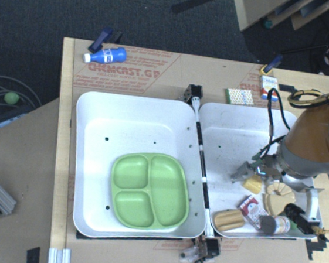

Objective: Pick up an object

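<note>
One pale yellow block [253, 184] lies just below the claw [253, 170], whose grip I cannot tell.

One camera up high, fixed above the bench [160, 68], tipped down at a slant. It sits far enough back to take in both white bins side by side, the left bin [95, 114] and the right bin [230, 123], with dark floor past the far edge. The arm [314, 139] comes in from the frame's right side.
</note>
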`<control>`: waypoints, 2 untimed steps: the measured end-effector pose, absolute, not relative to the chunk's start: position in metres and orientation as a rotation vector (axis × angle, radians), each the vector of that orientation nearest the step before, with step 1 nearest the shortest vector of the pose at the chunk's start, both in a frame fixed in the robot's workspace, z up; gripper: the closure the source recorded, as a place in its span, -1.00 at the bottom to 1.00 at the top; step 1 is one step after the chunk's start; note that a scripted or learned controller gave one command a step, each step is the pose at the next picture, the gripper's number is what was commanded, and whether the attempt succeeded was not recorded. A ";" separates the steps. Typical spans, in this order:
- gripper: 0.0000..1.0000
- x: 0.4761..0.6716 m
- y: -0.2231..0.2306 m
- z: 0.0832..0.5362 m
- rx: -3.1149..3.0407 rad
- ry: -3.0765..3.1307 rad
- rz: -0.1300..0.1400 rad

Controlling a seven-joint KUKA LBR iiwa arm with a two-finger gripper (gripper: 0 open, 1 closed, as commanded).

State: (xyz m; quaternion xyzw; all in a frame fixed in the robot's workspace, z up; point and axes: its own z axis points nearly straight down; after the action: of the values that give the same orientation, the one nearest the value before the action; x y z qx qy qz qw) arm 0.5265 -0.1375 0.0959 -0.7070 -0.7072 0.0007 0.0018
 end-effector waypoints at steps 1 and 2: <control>-1.00 0.482 -0.201 0.084 -2.218 -2.219 -0.002; -1.00 0.560 -0.136 0.085 -2.219 -2.224 -0.003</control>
State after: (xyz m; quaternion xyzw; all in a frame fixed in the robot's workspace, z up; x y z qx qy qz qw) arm 0.5597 -0.1356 0.0848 -0.7064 -0.7078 -0.0009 0.0000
